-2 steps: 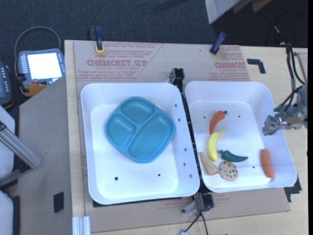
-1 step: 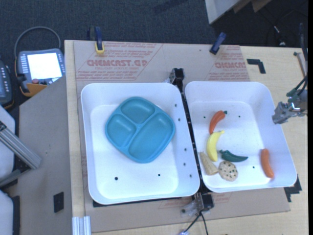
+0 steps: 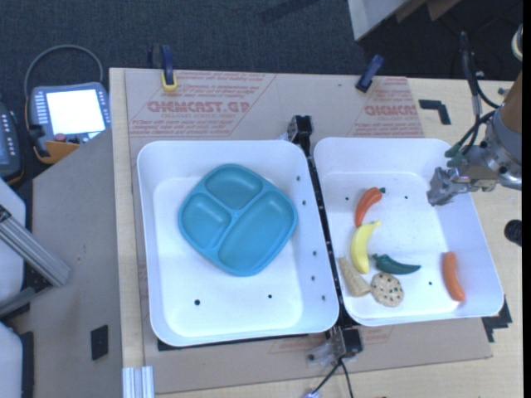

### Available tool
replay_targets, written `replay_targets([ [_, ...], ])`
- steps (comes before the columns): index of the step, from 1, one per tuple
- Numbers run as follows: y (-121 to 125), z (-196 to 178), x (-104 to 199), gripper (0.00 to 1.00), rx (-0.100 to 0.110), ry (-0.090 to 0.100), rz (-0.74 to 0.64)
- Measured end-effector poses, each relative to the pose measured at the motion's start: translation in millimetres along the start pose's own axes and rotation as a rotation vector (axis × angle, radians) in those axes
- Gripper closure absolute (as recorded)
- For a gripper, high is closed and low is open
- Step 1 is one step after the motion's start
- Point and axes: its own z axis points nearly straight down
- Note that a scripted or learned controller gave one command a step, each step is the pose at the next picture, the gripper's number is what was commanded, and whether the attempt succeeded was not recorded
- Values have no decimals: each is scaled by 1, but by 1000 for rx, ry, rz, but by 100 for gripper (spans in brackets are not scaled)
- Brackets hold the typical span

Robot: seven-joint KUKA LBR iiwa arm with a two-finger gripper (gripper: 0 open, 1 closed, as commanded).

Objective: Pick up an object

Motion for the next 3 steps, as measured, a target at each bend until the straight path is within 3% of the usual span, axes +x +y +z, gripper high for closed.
replay_targets([
  [1,1,15,49,100,2,1,0],
  [3,6,9,157,100,-2,0,0],
])
